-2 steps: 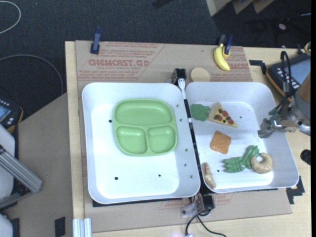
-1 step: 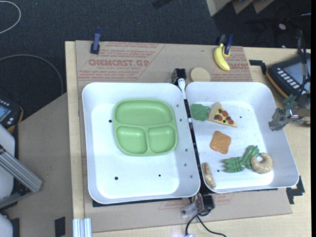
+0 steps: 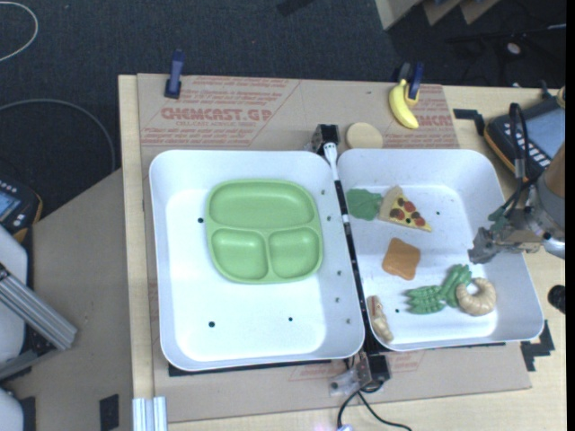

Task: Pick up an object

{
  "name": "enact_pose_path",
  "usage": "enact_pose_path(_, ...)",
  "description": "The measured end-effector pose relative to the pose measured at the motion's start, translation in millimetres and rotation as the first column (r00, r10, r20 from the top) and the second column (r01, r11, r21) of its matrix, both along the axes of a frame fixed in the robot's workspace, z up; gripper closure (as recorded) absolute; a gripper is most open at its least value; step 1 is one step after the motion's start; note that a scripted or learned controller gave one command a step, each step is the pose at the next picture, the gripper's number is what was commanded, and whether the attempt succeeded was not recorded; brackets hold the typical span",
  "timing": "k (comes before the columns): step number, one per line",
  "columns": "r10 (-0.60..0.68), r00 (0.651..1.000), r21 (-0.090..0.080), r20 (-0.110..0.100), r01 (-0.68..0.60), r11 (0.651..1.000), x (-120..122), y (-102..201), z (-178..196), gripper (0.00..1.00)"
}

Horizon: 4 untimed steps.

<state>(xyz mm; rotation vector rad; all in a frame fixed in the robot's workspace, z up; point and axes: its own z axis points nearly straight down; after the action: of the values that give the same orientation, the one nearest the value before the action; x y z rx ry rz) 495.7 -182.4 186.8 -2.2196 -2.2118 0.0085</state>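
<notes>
Claw (image 3: 485, 243) sits low at the right bin's (image 3: 467, 176) right-hand wall, at the end of the arm (image 3: 550, 206) reaching in from the right edge. Cannot tell whether the claw is spread or pressed together; the tip is small and dark against the wall, and nothing is visibly pinched in it.

Just below the claw and slightly left: a green leafy toy (image 3: 436, 293) lying flat on the bin floor. Touching that toy's right end, directly below the claw, a tan ring doughnut (image 3: 476, 296). Neither appears in contact with the claw.

Left of the claw, near mid-bin: an orange-brown square piece (image 3: 401, 259). Up and left of the claw: a pizza slice (image 3: 404, 210) with red dots, and beside it, further left, a dark green lump (image 3: 363, 204) by the divider between the bins. Down and well left of the claw, in the bin's near-left corner: a tan elongated pastry-like item (image 3: 378, 318), kind unclear.

Far left of the claw, in the left bin (image 3: 180, 312): a light green sectioned tray (image 3: 264, 231), three compartments.

Beyond the bins, above and left of the claw, on the board: a banana (image 3: 403, 108) and a pale round disc (image 3: 364, 136).
</notes>
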Motion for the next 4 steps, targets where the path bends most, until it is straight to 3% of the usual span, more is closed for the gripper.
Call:
enact_pose_path(1, 0.006, 1.000, -0.001, 0.007, -0.006, 1.000, 50, -9, -108, 1.00)
enact_pose_path(2, 0.010, 1.000, -0.003, 0.022, -0.010, 1.000, 30, 48, 34, 1.00)
enact_pose_path(3, 0.000, 1.000, -0.003, 0.005, 0.000, 1.000, 52, -5, -109, 1.00)
enact_pose_path(4, 0.002, 1.000, -0.004, 0.012, -0.002, 1.000, 61, -22, -102, 1.00)
